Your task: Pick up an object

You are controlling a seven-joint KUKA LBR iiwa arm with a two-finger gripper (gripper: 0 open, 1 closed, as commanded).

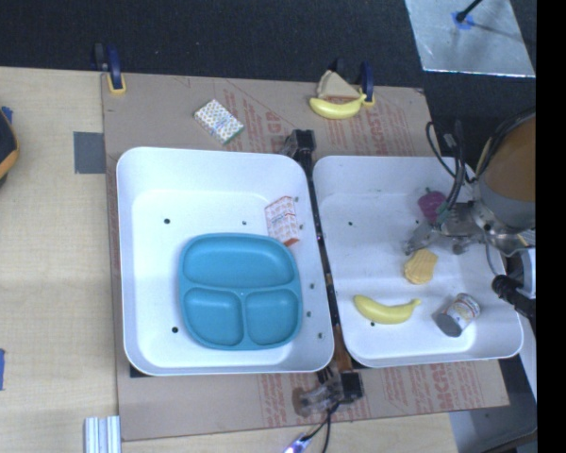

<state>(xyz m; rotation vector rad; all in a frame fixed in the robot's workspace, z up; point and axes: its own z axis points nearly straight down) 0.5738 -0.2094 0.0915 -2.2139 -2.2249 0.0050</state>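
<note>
Nearest the lens, a blue divided plate (241, 289) fills the left bin (137, 253). Across in the right bin (358, 338), the gripper (432, 241) hangs low beside a purple object (431, 201), just above a pale yellow chunk (420, 267); whether it grips anything I cannot tell. A banana (385, 309) and small can (458, 313) lie near the front.

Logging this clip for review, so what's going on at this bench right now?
The arm reaches in from the right over the right bin, its gripper low beside a pale yellow chunk and a purple item. A banana and a small can lie loose nearer the front. Nothing is visibly held. The left bin holds a blue divided tray and a small packet.
</note>
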